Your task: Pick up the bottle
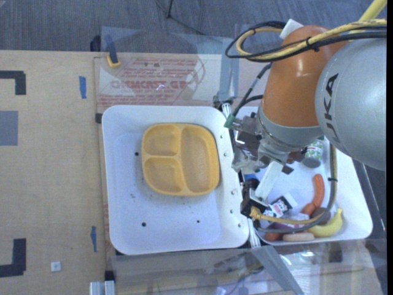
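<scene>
Partly hidden, perhaps the bottle (313, 154), pale and green-marked, is peeking past the arm (344, 91) in the right bin (363, 221), gripper (261, 171) state impossible to tell, KUKA lettering partly showing on the arm.

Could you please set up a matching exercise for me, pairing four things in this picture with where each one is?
Things:
1. divided plate
2. banana
3. orange sausage
4. orange band of the arm

Places:
A. over the upper part of the right bin, as the view shows it
B. at the right bin's lower right corner in the view
C. in the middle of the left bin
D. in the right bin, just above the banana in the view

Pairs: 1-C, 2-B, 3-D, 4-A.
</scene>
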Controlling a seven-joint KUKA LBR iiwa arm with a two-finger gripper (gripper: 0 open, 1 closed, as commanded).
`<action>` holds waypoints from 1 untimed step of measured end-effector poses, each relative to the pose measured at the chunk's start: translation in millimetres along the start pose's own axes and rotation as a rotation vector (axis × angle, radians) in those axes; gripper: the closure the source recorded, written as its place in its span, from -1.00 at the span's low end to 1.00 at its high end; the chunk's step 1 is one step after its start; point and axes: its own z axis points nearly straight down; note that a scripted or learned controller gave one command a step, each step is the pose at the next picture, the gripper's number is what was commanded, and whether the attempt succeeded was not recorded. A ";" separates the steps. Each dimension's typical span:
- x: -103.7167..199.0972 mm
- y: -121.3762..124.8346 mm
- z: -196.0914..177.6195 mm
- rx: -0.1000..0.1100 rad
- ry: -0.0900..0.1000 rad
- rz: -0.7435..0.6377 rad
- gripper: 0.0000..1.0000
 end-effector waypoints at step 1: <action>-63.6 12.9 66.0 0.003 -0.001 0.352 1.00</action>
